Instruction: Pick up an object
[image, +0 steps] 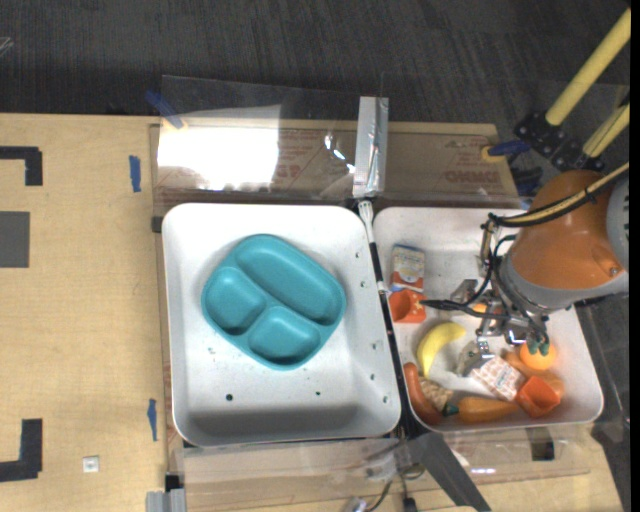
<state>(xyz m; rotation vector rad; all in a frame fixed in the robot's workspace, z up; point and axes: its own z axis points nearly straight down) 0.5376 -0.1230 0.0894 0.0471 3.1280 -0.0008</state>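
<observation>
My gripper (486, 336) hangs low in the right bin (578, 330), under the arm's orange band (560, 240). It is over a pile of toy food. A yellow banana (440, 345) lies just to its left. A white and pink packet (497, 378) sits right below it, and an orange fruit (536, 357) is to its right. Further down are a carrot (487, 407), a red sausage (419, 393) and an orange cup (541, 396). I see nothing lifted.
A small carton (407, 264) and a red-orange piece (405, 304) lie at the right bin's upper left. The left bin (190, 380) holds a teal divided plate (273, 299). A metal divider (371, 150) and clear sheeting stand behind the bins.
</observation>
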